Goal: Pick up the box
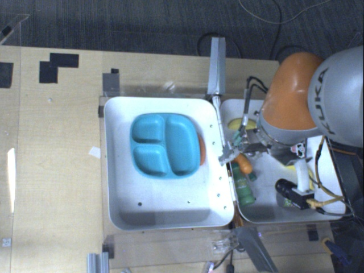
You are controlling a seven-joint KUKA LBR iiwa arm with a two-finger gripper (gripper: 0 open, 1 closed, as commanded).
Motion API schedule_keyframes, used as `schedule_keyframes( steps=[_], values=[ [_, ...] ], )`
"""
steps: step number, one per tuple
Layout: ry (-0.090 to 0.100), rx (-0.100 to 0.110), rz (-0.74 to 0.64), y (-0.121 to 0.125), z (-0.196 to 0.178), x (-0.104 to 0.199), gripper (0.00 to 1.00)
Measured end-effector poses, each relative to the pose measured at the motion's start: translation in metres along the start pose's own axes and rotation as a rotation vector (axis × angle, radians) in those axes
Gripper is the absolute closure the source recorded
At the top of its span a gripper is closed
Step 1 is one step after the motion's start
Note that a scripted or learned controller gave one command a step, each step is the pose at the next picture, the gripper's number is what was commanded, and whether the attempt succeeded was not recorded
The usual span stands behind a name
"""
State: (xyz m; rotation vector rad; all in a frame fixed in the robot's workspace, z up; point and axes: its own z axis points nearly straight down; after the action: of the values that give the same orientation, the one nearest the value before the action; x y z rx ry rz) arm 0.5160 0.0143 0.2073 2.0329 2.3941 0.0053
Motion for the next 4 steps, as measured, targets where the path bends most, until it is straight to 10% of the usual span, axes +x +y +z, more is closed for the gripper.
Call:
schedule_keyframes(
  steps=[1, 3, 4],
  values=[
    [-0.002, 0.000, -0.025, -0.013, -0.029, -0.041, 0.00],
    [-0.001, 0.002, -0.026, -0.019, 0.025, 0.055, 0.00],
    [-0.001, 0.001, 0.056, -0.020, 0.025, 0.048, 0.00]
  ],
)
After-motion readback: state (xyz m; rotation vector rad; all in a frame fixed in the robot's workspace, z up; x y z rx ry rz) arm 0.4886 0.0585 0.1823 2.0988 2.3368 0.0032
